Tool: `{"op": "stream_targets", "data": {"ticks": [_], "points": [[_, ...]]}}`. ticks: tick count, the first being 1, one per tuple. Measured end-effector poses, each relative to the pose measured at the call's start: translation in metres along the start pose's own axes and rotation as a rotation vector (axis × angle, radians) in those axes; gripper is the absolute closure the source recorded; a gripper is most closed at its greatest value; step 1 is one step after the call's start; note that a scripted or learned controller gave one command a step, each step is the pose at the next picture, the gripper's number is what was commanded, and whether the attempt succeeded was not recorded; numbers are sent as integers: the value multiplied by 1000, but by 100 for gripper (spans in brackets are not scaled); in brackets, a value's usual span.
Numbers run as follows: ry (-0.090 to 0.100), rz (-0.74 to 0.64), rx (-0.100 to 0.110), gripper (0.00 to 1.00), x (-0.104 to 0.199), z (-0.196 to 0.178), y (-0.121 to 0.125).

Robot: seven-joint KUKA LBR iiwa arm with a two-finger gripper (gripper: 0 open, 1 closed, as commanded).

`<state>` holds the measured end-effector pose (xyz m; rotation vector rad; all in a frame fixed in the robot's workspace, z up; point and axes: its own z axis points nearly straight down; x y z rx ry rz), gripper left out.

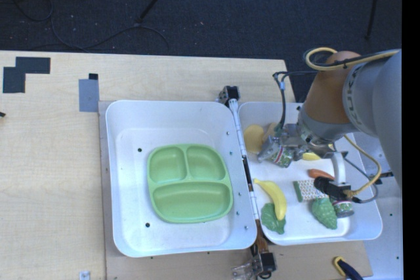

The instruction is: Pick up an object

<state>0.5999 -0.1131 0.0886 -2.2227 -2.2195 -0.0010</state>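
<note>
Object: none lifted yet, toys such as the banana [273, 196] lie in the right bin [367, 227] | claw [281, 153] low over bin's upper left, grip unreadable | pick pending

Looks down from above the bench [52, 160] at a slant, fixed, from a moderate remove. Takes in both white bins whole: left bin [125, 134] near the middle of the frame, right bin [367, 223] just beside it toward the right edge. Faces away toward dark carpeted floor [197, 3], which fills the top band beyond the left bin's far rim. Catches bare bench wood left of the left bin and a strip below it. Admits the arm [361, 98] from the right, over the right bin.
</note>
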Motion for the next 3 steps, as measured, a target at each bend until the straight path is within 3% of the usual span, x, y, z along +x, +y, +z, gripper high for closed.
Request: {"op": "stream_targets", "data": {"ticks": [1, 2, 3], "points": [[1, 6, 1, 100, -2, -11, 0], [-1, -3, 1, 100, 67, -205, 0], [-1, -2, 5, 100, 111, -187, -37]]}}
